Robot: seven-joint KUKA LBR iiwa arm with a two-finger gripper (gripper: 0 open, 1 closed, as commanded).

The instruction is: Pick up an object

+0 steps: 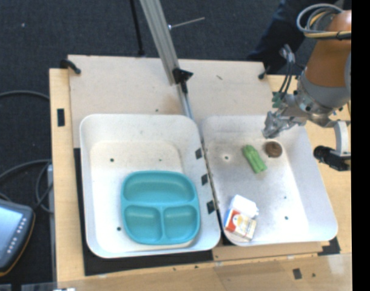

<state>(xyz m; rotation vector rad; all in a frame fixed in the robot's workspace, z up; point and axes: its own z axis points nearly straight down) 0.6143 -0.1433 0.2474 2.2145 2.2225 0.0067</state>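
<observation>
Objects lie scattered in the right bin (306,180) — a green piece (254,159), brown disc (273,150) and carton (241,219) — as the pincer (273,126), its grip impossible to tell, hangs at upper right, seemingly lined up over the disc.

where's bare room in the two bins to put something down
Left bin: its far half, beyond the teal divided tray, is bare. Right bin: open floor between the green object and the small carton, out to the right wall. It's crowded at the far right, where the gripper hangs over a brown round object.
</observation>
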